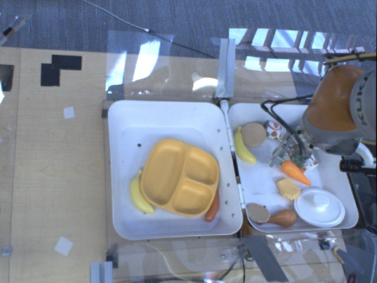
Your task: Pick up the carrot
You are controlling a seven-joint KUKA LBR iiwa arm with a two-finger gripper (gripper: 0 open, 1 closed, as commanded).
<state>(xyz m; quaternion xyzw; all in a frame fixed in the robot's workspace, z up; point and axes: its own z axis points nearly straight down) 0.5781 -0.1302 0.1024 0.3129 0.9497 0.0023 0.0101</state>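
meanwhile the right bin (353, 217) holds the carrot (294, 172) beside the gripper (290, 152), whose finger state i cannot tell.

No whole word, brand, number or sign can be read. The one trace of lettering is a few dark letters on the grey arm (366, 102), just right of its orange band (333, 99), cut off by the frame edge and too partial to make out. Well to the left of the left bin (118, 158), black blocky marks (59, 68) sit on the bench (53, 175), but they are plain shapes, not letters.
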